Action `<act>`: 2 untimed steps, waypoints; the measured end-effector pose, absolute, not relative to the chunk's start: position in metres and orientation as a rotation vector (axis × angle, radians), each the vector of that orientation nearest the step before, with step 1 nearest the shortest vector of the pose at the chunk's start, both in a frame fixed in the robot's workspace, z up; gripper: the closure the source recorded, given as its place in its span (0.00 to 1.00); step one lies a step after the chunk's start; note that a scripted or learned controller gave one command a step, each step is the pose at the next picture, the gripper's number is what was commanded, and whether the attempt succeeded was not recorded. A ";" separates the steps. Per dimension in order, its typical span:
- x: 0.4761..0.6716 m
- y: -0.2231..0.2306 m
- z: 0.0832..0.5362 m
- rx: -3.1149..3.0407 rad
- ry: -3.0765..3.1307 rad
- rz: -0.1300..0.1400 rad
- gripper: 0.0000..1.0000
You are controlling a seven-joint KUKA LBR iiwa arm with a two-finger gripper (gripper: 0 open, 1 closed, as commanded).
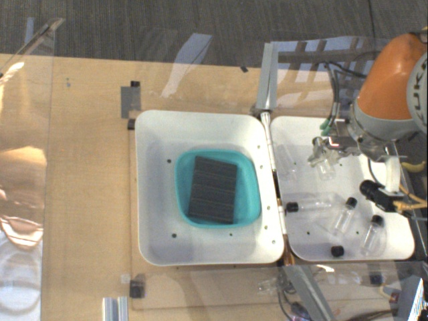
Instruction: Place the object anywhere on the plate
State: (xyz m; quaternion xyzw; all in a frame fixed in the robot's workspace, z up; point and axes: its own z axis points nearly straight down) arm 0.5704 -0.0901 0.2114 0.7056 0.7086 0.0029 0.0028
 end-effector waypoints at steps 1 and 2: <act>0.582 -0.039 0.185 1.985 2.432 0.004 1.00; 0.587 0.040 0.186 1.855 2.530 0.008 1.00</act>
